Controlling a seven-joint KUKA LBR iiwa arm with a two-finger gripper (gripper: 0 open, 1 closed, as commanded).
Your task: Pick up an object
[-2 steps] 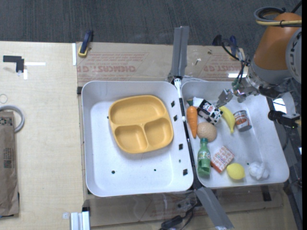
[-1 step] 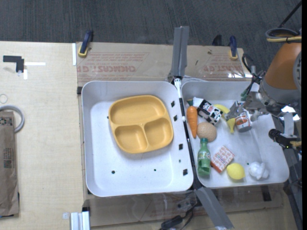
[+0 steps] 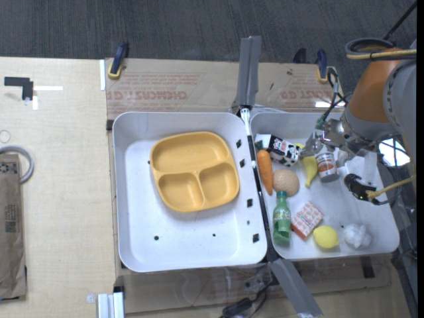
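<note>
Jaws (image 3: 324, 152) over small labelled can (image 3: 326, 165), grip state unclear, can's label unreadable, right bin (image 3: 387, 234)

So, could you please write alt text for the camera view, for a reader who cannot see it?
A grey and orange robot arm reaches from the right, its claw low over a small can in the right white bin, among a carrot, banana, green bottle and lemon. The left bin holds a yellow divided plate.
</note>
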